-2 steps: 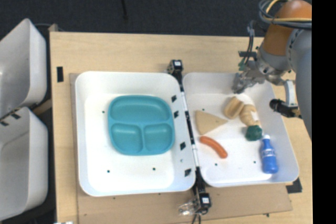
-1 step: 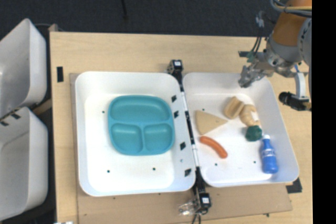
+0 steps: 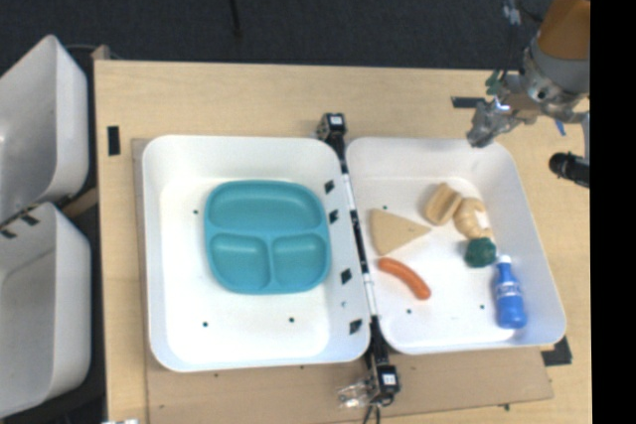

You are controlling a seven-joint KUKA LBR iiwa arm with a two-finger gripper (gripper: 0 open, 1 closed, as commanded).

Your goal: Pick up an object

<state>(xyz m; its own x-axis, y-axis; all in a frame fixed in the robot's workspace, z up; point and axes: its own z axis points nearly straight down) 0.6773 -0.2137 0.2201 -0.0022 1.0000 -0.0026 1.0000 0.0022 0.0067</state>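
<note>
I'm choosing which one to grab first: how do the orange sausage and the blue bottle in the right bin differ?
The sausage is orange and thin; the bottle is blue with a white band and thicker. The sausage lies slantwise near the bin's left wall; the bottle lies along the right wall, beside a green lump. Both lie flat in the right bin.

A light wooden bench (image 3: 238,99) carries two shallow white bins side by side, touching along their inner edges. The left bin (image 3: 174,313) sits toward the bench's left edge, the right bin (image 3: 527,204) toward its right edge. Bare wood shows along the far edge behind both bins.
</note>
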